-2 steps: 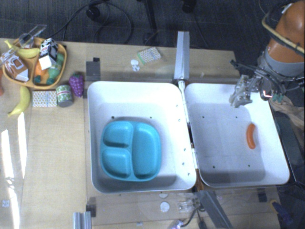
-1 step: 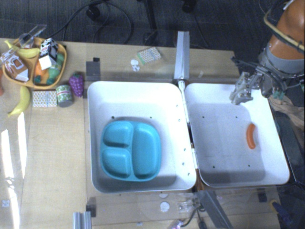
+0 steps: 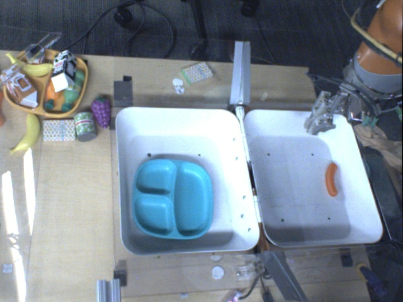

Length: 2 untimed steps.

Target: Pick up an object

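Bench [image 3: 69,231]: pale wood, with two shallow white bins set side by side on it
Left bin [image 3: 126,168]: holds a blue divided plate [image 3: 173,198] lying flat, towards its near side
Right bin [image 3: 359,231]: holds one small thing, an orange sausage [image 3: 331,179] lying lengthwise near the right wall
Arm [image 3: 378,49]: grey with an orange band, reaching in from the upper right corner
Gripper [image 3: 320,119]: hanging over the far edge of the right bin, fingers pointing down, nothing between them; from here I cannot tell if they are open or closed
Sausage and gripper: well apart, the sausage nearer to me
Basket [image 3: 44,83]: far left on the bench, full of toy food, a banana [image 3: 26,136] just beside it
Purple grapes [image 3: 101,111]: near the left bin's far corner
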{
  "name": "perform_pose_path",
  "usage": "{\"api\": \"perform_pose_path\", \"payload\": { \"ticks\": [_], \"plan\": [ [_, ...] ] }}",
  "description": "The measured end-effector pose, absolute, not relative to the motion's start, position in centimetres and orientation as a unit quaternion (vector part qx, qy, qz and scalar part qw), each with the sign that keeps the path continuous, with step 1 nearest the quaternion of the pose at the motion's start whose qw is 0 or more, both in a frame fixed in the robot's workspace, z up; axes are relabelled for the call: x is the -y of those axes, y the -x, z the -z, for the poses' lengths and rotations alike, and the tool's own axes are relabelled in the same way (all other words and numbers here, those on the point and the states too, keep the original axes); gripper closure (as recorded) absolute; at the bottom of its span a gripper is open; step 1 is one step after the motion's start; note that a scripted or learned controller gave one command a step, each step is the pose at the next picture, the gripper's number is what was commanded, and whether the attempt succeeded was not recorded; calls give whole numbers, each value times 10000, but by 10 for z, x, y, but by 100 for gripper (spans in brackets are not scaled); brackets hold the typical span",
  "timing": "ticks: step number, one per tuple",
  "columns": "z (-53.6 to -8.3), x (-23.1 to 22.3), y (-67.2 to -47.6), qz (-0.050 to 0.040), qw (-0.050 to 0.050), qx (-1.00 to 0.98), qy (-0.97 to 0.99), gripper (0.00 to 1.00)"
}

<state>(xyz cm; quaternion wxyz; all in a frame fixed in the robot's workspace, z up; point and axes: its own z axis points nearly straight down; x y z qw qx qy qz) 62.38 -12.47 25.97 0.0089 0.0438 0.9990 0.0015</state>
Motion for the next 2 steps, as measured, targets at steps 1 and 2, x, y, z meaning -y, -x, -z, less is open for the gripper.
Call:
{"api": "perform_pose_path", "payload": {
  "ticks": [1, 2],
  "plan": [
    [-269, 123, -626, -20, 116, -9990, -432, 100],
    [-258, 156, -633, -1, 31, -9983, 586, 100]
  ]
}}
